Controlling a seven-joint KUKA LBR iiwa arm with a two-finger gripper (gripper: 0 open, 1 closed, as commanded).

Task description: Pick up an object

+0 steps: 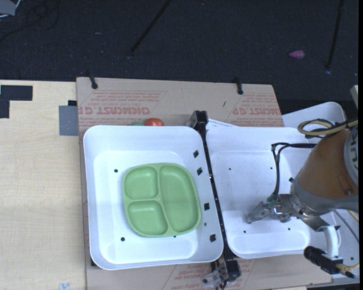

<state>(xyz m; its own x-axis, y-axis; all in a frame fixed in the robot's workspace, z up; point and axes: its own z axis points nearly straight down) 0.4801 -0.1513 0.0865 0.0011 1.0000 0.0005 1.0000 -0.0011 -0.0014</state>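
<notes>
A green divided plate lies flat at the centre of the left bin, the only pickable object there. The gripper hangs low over the floor of the right bin, well apart from the plate; whether it is released or clenched cannot be told, and nothing is seen in its grasp.
</notes>
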